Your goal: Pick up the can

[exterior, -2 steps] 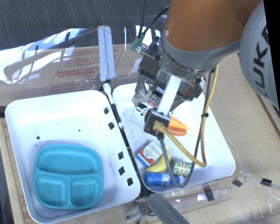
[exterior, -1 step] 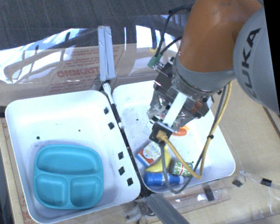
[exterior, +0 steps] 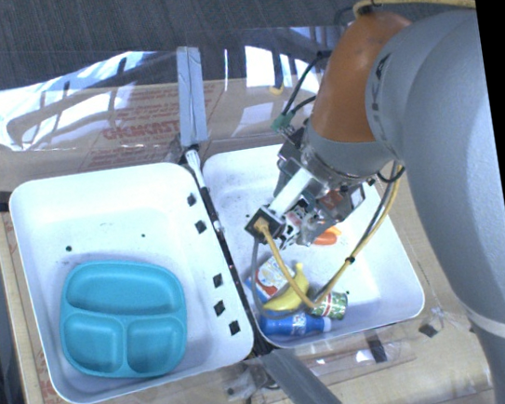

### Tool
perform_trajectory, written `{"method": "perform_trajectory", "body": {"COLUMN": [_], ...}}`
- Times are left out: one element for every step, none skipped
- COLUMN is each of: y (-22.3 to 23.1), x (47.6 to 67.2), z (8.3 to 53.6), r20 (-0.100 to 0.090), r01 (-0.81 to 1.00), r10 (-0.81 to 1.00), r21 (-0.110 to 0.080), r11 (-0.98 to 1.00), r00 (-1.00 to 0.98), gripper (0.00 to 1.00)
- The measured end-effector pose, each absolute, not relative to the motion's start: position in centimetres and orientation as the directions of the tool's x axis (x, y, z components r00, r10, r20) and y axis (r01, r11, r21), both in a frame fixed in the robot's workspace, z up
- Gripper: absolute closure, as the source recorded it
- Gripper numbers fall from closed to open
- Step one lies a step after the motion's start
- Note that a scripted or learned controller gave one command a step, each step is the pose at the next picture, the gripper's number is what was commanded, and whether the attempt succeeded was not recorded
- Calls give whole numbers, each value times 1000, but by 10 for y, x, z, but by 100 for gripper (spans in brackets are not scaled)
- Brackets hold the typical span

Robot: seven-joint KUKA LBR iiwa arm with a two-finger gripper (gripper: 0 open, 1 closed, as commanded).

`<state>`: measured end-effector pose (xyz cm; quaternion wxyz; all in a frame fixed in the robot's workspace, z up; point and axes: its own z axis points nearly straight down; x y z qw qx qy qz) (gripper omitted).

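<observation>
A small green can [exterior: 332, 305] lies on its side near the front of the right bin [exterior: 390, 270]. A blue can or bottle [exterior: 293, 326] lies next to it against the front wall. My gripper [exterior: 319, 221] hangs over the middle of the right bin, behind and above these objects and apart from them. The arm's wrist covers much of the bin's back half. I see nothing held at the gripper.
A yellow banana [exterior: 296, 290] rests on the pile between the cans, with a white, blue and red package [exterior: 268, 283] at its left. An orange item [exterior: 329, 237] lies just under the gripper. The left bin [exterior: 93, 206] holds a teal divided plate [exterior: 122, 316].
</observation>
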<state>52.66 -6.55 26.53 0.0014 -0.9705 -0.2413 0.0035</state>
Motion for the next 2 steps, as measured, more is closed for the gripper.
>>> {"method": "perform_trajectory", "body": {"y": [-68, -18], "x": [570, 603], "z": [190, 191], "r20": [-8, -3], "r01": [209, 277], "r10": [209, 277], "r21": [-5, -3], "r11": [-978, -961], "r00": [978, 961], "gripper": [100, 100]}}
